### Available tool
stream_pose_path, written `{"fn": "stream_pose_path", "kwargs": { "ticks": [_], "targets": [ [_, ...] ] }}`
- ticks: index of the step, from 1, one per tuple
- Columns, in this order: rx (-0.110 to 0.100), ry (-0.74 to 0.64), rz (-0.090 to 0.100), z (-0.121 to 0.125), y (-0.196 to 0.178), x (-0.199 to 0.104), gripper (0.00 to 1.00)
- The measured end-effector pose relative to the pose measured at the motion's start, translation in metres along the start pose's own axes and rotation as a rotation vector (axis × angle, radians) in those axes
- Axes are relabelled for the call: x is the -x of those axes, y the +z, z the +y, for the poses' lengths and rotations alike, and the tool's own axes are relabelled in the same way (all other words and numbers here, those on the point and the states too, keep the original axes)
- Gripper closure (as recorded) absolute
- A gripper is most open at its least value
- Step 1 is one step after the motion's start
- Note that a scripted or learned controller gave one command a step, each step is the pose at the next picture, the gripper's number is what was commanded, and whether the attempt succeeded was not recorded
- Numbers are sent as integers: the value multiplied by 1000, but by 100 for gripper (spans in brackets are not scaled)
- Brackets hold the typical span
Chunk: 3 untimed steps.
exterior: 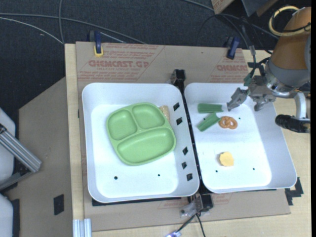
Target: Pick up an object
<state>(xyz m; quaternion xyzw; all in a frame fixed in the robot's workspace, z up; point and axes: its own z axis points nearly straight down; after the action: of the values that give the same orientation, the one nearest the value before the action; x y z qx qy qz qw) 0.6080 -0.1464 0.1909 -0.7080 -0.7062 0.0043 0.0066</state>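
Observation:
In the right bin [276,157] lie two green sticks, one flat [211,107] and one slanted [208,122], a brown pretzel [228,123] and a yellow round piece [226,159]. My gripper [247,102] hangs over the bin's far part, just above and to the right of the pretzel and the sticks. Its two fingers [235,99] stand apart, so it is open with nothing between them.
The left bin [98,181] holds a green divided plate [141,132] with a small tan item [164,113] at its far right rim. A black divider with clips [183,132] runs between the bins. Cables cross the dark floor behind the bench.

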Motion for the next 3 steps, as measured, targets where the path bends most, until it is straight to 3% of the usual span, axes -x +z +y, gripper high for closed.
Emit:
{"fn": "stream_pose_path", "kwargs": {
  "ticks": [1, 3],
  "targets": [
    [14, -3, -2, 3, -8, 0, 0],
    [16, -1, -3, 8, 105, 0, 0]
  ]
}}
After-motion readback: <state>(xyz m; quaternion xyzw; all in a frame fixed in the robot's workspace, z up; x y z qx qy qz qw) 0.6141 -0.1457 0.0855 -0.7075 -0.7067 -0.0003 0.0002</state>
